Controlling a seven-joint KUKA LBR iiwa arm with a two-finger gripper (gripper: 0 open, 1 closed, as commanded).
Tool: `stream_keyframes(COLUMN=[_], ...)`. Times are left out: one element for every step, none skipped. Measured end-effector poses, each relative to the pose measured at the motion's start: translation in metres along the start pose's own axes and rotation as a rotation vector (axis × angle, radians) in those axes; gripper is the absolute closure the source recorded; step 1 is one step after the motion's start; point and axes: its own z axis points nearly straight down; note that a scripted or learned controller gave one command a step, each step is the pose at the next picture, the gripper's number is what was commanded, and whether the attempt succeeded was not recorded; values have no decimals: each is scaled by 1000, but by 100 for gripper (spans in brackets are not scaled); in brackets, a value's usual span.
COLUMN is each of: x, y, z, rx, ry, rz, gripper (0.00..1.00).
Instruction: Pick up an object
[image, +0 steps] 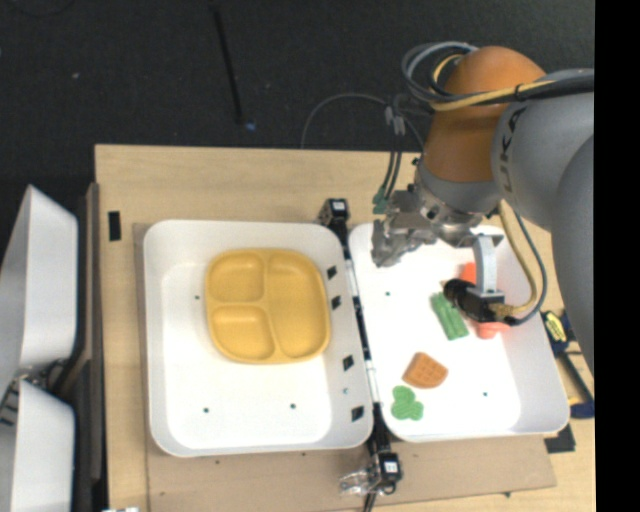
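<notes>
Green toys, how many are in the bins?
2, both in the right bin. A green block lies near the middle, beside the arm's black and orange parts. A green leafy toy sits at the front edge, below the orange waffle. The arm may hide more.

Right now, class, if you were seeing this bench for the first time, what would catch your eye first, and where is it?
The big yellow divided plate in the left bin stands out most. Next comes the grey and orange arm reaching over the right bin, its gripper near that bin's upper left corner. Small toys lie there too: a green block, an orange waffle and a green leafy piece.
</notes>
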Motion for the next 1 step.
stream_keyframes(x=[46], y=[29], z=[-2], rx=[0], ry=[0], rz=[0], gripper=[100])
